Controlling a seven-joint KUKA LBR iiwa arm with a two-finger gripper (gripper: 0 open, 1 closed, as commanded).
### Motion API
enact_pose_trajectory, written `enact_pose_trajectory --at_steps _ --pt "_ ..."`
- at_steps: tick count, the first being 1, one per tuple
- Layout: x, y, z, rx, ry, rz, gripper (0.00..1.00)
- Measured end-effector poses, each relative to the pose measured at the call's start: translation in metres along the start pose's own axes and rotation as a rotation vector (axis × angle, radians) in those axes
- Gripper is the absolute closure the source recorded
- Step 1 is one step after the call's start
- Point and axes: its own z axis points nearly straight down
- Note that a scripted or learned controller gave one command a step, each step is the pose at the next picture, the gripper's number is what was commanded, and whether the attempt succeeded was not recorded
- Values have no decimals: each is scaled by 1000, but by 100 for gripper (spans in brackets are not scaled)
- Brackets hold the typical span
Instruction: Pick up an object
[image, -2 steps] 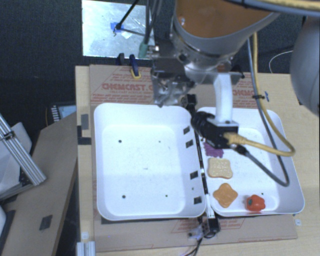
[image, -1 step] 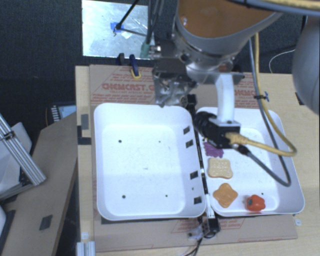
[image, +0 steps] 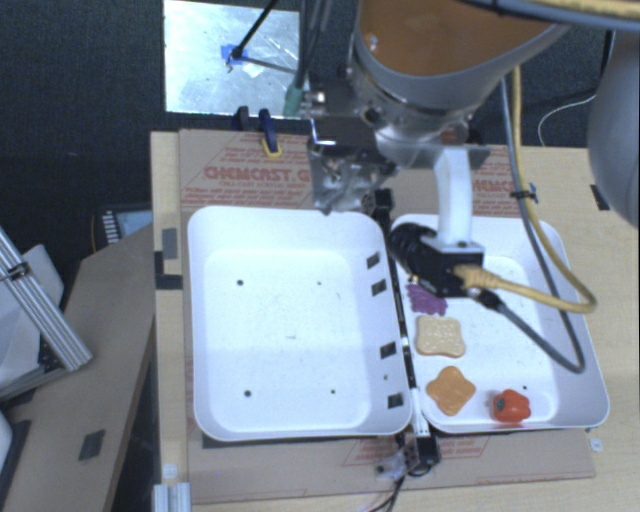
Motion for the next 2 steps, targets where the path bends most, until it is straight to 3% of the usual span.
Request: enact_pose_trajectory --at_steps 2 --pt "-3 0 0 0 0 -1 100"
